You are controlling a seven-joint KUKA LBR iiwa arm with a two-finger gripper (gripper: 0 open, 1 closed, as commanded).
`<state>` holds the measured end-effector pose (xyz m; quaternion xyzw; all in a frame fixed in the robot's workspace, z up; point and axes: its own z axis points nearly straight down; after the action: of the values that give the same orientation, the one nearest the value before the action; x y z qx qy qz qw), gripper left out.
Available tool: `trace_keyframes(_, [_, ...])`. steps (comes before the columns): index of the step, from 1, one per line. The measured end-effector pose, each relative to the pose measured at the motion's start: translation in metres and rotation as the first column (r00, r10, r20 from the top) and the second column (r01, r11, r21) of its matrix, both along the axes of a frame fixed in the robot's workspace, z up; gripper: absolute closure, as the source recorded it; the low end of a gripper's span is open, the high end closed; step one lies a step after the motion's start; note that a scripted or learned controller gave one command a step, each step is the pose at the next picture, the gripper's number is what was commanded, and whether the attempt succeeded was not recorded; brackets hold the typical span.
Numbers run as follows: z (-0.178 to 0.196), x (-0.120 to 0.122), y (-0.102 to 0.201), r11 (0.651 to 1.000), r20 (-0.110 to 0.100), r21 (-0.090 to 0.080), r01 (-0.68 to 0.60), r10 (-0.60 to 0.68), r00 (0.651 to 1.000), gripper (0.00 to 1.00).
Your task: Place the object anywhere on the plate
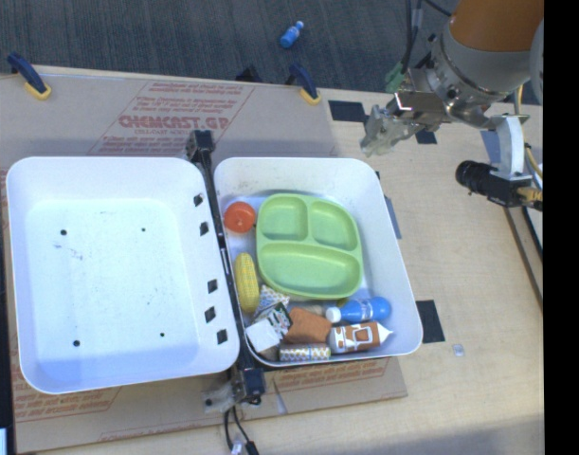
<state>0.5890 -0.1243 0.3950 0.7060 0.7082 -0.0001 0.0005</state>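
We count two white bins (pixel 43 282), one green plate (pixel 308 246), one orange ball (pixel 240 217), one corn cob (pixel 246 282), two bottles (pixel 363 311), three clamps (pixel 28 74), one blue cap (pixel 290 34) on the floor

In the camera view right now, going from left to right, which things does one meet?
left white bin → corn cob → green plate → blue bottle → gripper
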Motion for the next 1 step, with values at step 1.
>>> trace_keyframes(1, [-0.1207,-0.0619,0.0668,1.0,-0.005,0.001,-0.003,0.003,1.0,1.0])
